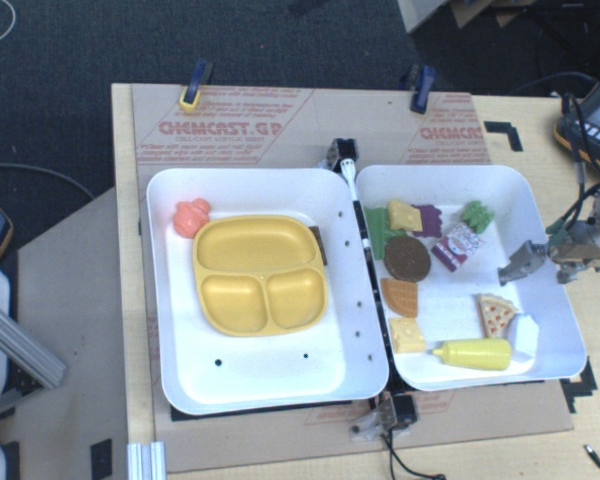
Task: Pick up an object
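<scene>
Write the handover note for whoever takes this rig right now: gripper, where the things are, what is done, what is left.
Gripper: over the right bin's right side, nothing seen between its fingers; open or shut is not clear.
Right bin: yellow mustard bottle lying at the front, pizza slice just behind it, brown cookie mid-left, green broccoli piece at the back, plus other small toy foods.
Left bin: yellow divided plate, pink toy at its back left corner.
Done: nothing lifted.
Left: grasp and lift one object; the pizza slice looks nearest.
</scene>
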`<state>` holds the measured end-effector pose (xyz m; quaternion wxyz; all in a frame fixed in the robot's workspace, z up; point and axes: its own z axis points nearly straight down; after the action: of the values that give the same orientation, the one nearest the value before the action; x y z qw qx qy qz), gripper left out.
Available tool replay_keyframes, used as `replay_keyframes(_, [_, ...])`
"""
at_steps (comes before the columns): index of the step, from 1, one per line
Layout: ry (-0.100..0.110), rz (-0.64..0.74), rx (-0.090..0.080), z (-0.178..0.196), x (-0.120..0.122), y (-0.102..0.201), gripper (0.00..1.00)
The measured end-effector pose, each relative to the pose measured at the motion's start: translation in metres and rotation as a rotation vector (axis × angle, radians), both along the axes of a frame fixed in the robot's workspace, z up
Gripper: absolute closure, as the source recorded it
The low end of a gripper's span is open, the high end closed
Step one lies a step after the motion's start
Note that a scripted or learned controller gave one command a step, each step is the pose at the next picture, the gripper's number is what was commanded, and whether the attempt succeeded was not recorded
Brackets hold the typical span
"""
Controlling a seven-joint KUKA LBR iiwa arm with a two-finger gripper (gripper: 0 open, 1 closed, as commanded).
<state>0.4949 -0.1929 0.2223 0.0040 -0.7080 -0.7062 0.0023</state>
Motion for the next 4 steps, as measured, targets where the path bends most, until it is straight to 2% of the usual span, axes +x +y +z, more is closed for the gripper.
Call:
replay_keyframes(1, [-0.009,0.002,-0.002,0.004,0.002,0.0,0.0])
replay_keyframes(2, [-0.003,0.004,0.001,-0.045,0.009,0.007,0.0])
replay_keyframes(4, [-0.004,0.002,0.001,-0.14,0.01,0.007,0.0])
